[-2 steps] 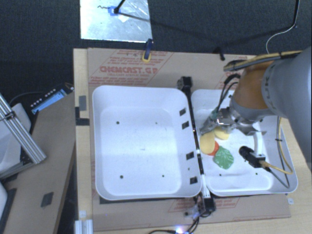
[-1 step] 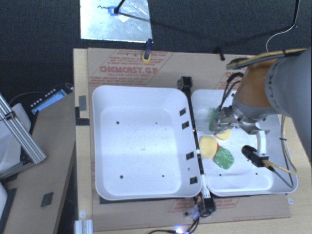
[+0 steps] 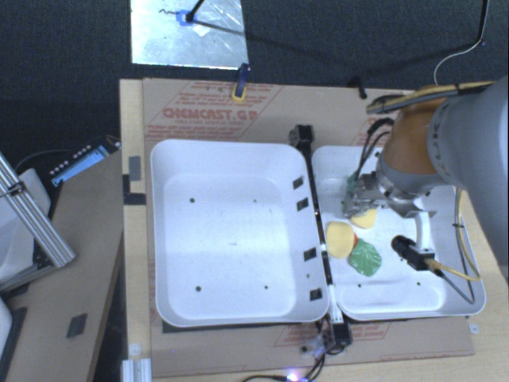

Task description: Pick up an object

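Objects sit in the right bin [image 3: 445, 297], near its left wall: yellow piece [image 3: 340, 239], green piece [image 3: 366, 258] touching it, small pale-yellow piece [image 3: 365, 219] just under the gripper [image 3: 359, 205]. We can't tell the gripper's state (wrist hides it). We judge them light, rigid, smooth plastic; grab the yellow piece across its narrow sides.

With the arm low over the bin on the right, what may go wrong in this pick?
1. The gripper sits beside a pale yellow piece, and a yellow-and-red object and a green object lie close by; the grasp might nudge them or catch two.
2. These objects lie near the divider between the bins, so a push may wedge one against the right bin wall.
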Controlling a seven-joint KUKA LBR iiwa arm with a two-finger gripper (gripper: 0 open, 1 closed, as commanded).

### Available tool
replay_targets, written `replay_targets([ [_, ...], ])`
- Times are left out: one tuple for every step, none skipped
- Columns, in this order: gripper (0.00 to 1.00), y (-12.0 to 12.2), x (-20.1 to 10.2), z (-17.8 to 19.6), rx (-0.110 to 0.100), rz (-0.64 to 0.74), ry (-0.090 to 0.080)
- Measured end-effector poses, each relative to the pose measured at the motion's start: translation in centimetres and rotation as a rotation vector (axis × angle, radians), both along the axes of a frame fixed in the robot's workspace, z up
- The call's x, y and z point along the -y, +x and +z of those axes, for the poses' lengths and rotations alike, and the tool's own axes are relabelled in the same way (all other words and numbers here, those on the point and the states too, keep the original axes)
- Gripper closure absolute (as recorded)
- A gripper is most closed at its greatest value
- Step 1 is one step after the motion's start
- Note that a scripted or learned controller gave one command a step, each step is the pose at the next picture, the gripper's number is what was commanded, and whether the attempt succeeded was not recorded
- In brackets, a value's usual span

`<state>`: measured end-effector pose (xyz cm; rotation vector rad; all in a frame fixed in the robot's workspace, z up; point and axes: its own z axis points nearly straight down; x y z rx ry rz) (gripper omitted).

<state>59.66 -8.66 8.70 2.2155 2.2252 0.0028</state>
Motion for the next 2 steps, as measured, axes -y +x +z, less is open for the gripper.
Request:
replay_targets([
  [1.0,-3.0,6.1,3.8,0.001,-0.009,-0.005],
  [1.0,-0.8,9.3,24.5,0.019,-0.001,-0.008],
])
